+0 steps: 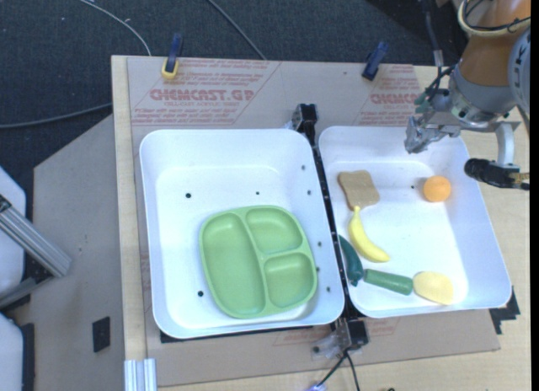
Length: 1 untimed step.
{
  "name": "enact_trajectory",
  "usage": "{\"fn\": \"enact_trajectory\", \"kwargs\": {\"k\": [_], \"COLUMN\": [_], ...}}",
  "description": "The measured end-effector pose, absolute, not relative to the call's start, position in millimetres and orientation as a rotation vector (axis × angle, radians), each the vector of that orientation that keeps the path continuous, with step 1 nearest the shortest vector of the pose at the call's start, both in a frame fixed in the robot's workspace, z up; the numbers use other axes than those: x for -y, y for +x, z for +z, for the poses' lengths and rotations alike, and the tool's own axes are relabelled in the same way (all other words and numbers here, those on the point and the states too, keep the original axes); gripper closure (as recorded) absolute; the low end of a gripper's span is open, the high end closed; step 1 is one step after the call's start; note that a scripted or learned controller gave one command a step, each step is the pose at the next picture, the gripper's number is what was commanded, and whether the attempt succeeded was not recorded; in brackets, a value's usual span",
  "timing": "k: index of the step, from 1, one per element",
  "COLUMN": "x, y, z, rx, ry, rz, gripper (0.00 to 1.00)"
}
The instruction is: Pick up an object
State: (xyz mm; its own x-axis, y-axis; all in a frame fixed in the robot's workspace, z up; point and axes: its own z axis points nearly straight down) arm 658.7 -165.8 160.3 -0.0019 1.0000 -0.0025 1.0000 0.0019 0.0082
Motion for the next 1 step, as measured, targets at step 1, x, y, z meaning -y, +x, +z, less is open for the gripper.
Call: {"fn": "enact_trajectory", "kwargs": {"k": [1], "x": [171.1], "y": [660.6], "z": [205.6], "rx": [-2.218], "ry": [2.214], "rz": [0.005], "gripper": [1.0]}}
